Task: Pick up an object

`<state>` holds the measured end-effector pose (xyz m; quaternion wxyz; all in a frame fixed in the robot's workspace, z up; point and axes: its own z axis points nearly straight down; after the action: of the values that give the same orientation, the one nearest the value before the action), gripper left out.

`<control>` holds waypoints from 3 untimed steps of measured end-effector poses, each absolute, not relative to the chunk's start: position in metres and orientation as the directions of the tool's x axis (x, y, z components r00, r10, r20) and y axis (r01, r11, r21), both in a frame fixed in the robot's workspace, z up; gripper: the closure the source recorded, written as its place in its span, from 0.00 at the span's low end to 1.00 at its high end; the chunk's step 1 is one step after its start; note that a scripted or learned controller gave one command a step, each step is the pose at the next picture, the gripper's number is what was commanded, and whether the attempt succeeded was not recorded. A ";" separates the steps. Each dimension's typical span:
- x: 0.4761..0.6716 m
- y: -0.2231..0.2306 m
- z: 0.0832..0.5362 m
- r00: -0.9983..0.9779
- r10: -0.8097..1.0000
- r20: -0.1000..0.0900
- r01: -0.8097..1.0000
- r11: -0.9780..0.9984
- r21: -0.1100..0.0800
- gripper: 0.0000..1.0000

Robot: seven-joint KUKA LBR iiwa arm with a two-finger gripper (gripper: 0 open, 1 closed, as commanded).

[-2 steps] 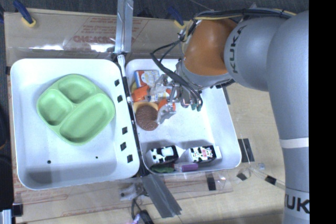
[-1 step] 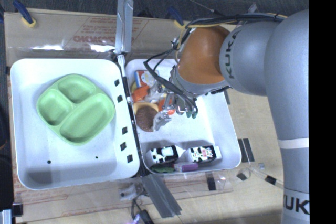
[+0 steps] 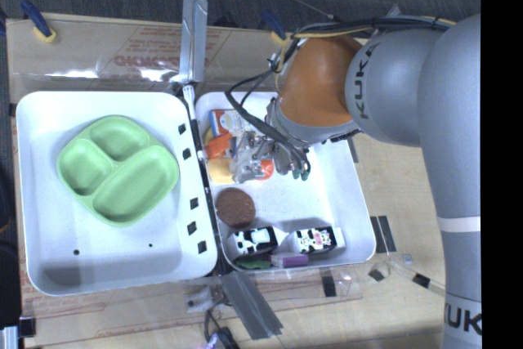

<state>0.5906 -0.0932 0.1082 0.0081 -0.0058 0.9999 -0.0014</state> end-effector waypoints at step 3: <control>0.606 -0.133 0.171 -0.998 -0.069 0.001 -0.069 0.998 0.000 0.00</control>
<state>0.6056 -0.1331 0.1706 -0.0003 -0.0346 0.9994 0.0001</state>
